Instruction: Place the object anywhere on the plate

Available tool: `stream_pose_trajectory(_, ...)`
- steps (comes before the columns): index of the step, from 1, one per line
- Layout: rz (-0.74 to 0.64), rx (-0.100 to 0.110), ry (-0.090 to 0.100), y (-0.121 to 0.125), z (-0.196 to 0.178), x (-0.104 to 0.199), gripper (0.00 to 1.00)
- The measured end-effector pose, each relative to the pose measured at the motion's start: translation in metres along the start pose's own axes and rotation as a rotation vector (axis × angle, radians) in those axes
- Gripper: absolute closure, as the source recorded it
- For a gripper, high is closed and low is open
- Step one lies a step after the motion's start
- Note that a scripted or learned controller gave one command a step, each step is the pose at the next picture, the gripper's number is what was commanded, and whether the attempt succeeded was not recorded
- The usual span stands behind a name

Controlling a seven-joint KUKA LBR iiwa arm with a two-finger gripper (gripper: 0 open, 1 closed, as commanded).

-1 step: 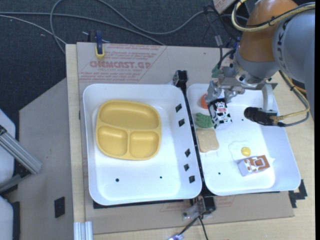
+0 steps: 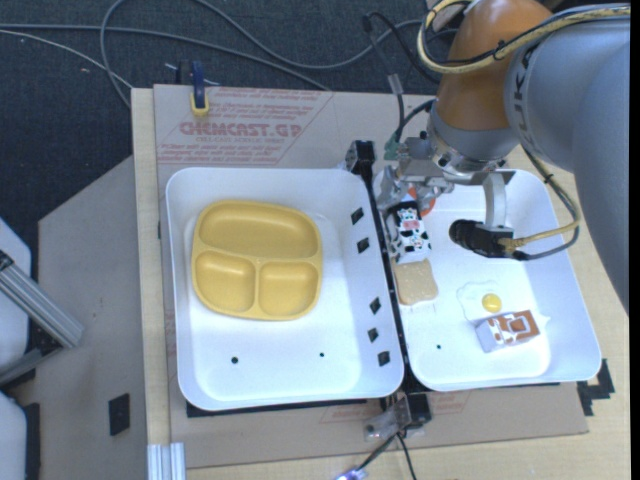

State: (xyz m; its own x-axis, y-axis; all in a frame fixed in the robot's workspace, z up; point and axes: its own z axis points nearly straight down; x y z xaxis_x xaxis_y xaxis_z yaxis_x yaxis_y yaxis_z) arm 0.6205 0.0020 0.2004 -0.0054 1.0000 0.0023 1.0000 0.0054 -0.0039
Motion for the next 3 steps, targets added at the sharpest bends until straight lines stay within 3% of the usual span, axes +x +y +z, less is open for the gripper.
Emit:
stream_pose_trajectory(1,-0.001,0.000,0.001,-0.008,-0.003,0.055,1.00)
stream_pose_trajectory(2,0.001,-0.007,0.000,-0.013,-0.034,0.095,1.00)
stream_pose_trajectory(3,0.005,0.000,-0.002,-0.024,-0.034,0.094,1.00)
